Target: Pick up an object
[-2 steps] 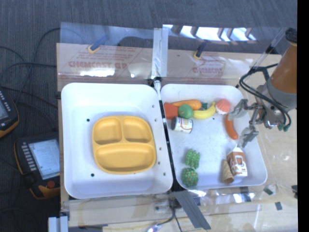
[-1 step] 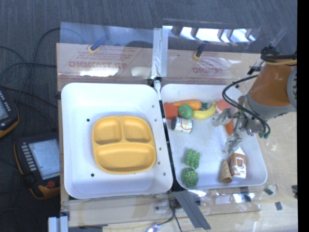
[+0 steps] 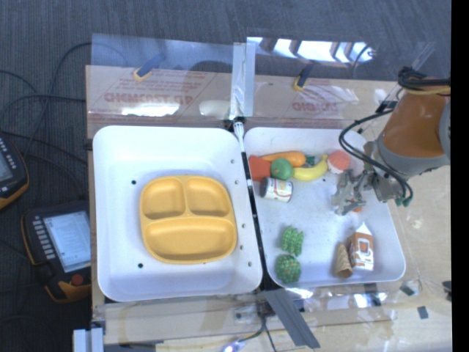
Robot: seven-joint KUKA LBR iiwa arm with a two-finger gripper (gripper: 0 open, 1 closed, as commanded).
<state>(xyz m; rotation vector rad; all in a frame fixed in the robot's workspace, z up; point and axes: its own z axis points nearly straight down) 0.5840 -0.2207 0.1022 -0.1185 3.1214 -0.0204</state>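
1. Dark carpet surrounded your bench; two white bins sat side by side on it, the left bin (image 3: 117, 218) holding a yellow divided plate (image 3: 189, 218).
2. Your right bin (image 3: 322, 270) held a carrot (image 3: 282, 158), green ball (image 3: 281, 169), banana (image 3: 311, 170), small can (image 3: 278, 189), two green clusters (image 3: 290, 254), a cone (image 3: 343, 259) and a carton (image 3: 361, 248).
3. Your gripper (image 3: 350, 199) hung over the right bin's bare floor, above the carton; whether its jaws were spread or closed, you could not tell.
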